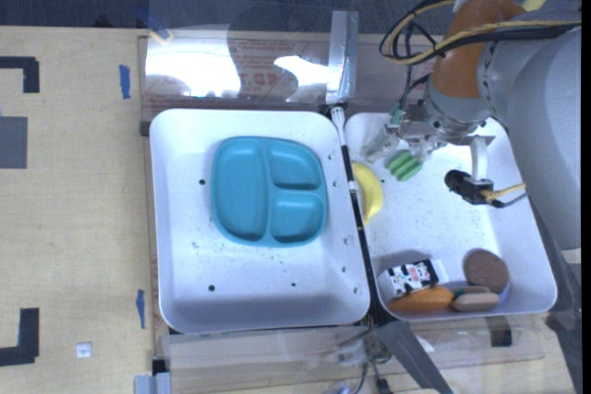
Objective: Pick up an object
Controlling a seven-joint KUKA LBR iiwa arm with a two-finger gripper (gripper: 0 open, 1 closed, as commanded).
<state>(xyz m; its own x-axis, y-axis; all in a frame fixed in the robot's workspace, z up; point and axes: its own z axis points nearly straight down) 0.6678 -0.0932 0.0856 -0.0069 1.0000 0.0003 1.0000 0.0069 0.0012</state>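
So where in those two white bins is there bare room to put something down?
Left bin: a bare floor ring around the blue divided plate, widest along the near side. Right bin: bare middle between the banana and the right wall. Its near edge is crowded with small items, its far end by the gripper.

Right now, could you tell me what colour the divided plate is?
Teal blue; the divided plate shows in the camera view.

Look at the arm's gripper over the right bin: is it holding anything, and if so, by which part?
It cannot be told. The gripper sits right above a green object in the right bin, but no grasp is visible.
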